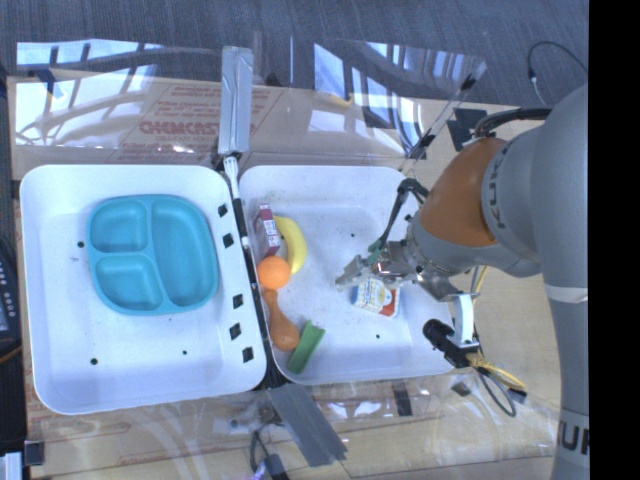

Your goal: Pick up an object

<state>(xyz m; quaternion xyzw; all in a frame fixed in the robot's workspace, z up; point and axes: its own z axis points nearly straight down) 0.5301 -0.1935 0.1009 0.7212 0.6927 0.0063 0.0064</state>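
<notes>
My gripper (372,268) hangs over the middle of the right bin (340,188), reached in from the right below the orange wrist band. Directly under and slightly in front of it is a small white packet with coloured print (379,297); I cannot tell whether the gripper touches it. Along the bin's left wall lie a yellow banana (293,243), a red box (267,230), an orange ball (273,272), an orange carrot-shaped piece (283,332) and a green block (307,347).
The left bin (50,348) holds a blue divided plate (153,252). A metal divider with black clips (236,268) separates the two bins. Cables and a black fitting (448,338) hang beside the wrist near the right bin's front right corner.
</notes>
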